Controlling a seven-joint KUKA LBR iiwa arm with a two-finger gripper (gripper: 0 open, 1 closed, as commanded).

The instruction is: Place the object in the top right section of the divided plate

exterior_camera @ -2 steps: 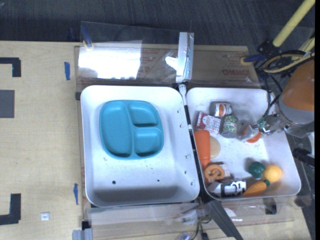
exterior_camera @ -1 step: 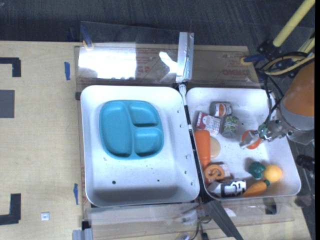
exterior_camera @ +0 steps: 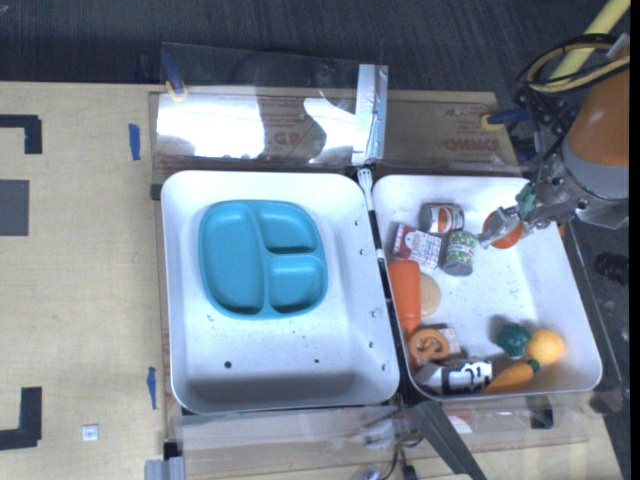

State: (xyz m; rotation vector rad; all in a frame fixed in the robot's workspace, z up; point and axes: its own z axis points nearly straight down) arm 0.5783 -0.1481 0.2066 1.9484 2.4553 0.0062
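Observation:
The blue divided plate [exterior_camera: 262, 258] lies in the left bin [exterior_camera: 200, 368], its top right section [exterior_camera: 288, 228] bare. My gripper [exterior_camera: 512, 223] is over the upper right part of the right bin [exterior_camera: 560, 278]. It is shut on a small orange-red object [exterior_camera: 503, 232], which shows between the fingertips, just right of the two cans. The arm's orange band and grey wrist stand at the frame's right edge.
In the right bin lie a silver can [exterior_camera: 440, 216], a green can [exterior_camera: 459, 252], a red packet [exterior_camera: 414, 244], an orange cylinder [exterior_camera: 405, 293], a pretzel piece [exterior_camera: 430, 345], a dark bottle [exterior_camera: 462, 375], a carrot [exterior_camera: 512, 373] and a lemon [exterior_camera: 546, 346]. A clear sheet [exterior_camera: 270, 118] stands behind the left bin.

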